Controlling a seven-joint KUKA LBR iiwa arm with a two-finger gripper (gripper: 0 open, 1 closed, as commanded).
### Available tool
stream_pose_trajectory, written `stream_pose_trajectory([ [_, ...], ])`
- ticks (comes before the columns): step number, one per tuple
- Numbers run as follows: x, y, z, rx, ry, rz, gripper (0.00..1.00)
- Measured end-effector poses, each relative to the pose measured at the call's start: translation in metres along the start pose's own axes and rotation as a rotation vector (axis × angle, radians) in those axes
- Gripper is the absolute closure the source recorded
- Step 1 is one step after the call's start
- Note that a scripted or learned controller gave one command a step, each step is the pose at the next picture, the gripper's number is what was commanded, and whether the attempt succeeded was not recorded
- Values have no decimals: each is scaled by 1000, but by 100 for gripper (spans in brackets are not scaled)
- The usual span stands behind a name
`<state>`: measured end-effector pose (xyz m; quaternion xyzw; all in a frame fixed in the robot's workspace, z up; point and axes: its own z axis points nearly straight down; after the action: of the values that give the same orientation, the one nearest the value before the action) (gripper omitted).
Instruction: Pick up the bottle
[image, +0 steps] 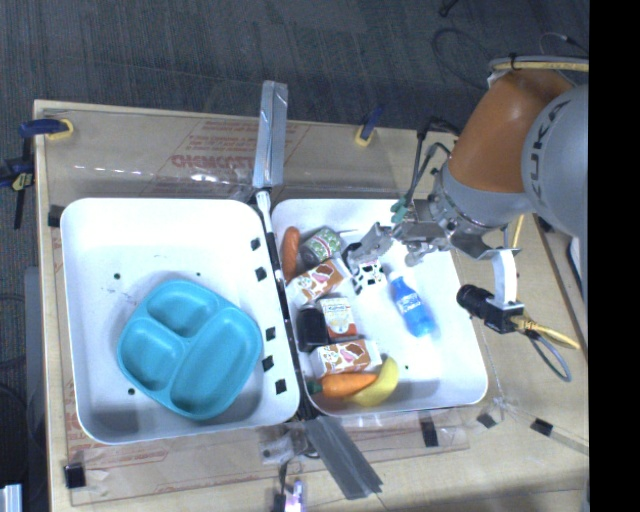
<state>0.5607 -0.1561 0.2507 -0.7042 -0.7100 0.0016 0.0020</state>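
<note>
From above, the blue bottle (412, 307) lies tilted in the right bin (452, 352), just beside a banana (383, 381). The gripper (392, 247) hovers close above its cap; whether the jaws are spread or pressed together I cannot tell

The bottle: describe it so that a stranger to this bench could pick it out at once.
Start at the right-hand bin, the one crowded with food items. The bottle lies on its side on bare white floor toward that bin's right, apart from the cartons and the banana at its left and bottom. It is the one blue thing there, with a white cap.
</note>
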Motion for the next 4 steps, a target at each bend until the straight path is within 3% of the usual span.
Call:
stream_pose_trajectory([
  [1,-50,-31,42,-1,-1,-16,0],
  [2,-55,-39,155,-9,-2,-6,0],
  [3,-54,-26,39,-5,-1,-1,0],
  [4,-54,-2,155,-10,-2,52,0],
])
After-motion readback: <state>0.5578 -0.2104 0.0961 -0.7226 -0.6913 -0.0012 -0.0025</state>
